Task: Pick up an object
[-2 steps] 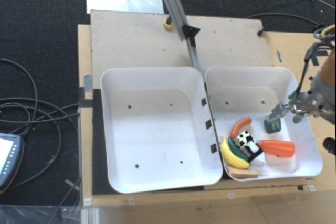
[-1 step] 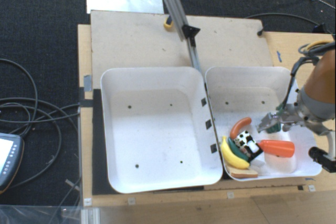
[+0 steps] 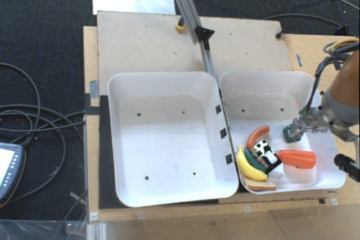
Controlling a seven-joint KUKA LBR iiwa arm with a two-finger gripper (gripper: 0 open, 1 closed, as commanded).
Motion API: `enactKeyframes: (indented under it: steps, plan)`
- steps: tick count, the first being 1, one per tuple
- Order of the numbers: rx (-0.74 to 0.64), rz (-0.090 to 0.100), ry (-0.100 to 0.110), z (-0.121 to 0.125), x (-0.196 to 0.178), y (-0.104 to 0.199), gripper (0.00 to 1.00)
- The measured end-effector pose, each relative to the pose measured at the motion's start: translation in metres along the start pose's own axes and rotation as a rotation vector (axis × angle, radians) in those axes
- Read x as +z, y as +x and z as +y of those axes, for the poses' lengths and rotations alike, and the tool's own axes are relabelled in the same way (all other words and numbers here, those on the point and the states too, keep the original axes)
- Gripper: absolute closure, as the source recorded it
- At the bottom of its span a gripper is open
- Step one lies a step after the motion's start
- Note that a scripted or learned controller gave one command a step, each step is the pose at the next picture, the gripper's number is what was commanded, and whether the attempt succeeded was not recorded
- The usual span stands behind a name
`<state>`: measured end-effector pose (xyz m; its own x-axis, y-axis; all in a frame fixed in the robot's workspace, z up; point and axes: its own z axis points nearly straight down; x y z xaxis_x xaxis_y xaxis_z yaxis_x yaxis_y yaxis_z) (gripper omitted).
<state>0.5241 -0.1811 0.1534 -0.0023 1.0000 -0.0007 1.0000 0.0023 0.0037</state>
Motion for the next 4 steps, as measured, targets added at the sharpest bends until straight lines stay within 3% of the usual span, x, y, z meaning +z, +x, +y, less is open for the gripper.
enactKeyframes:
  steps: [2, 3, 4]
  plan:
    - [-0.003, -0.003, -0.006, -0.004, -0.109, -0.008, 1.0]
    - [-0.003, -0.002, -0.002, -0.002, -0.146, -0.009, 1.0]
    - [-0.009, 0.002, 0.001, 0.02, -0.136, 0.05, 1.0]
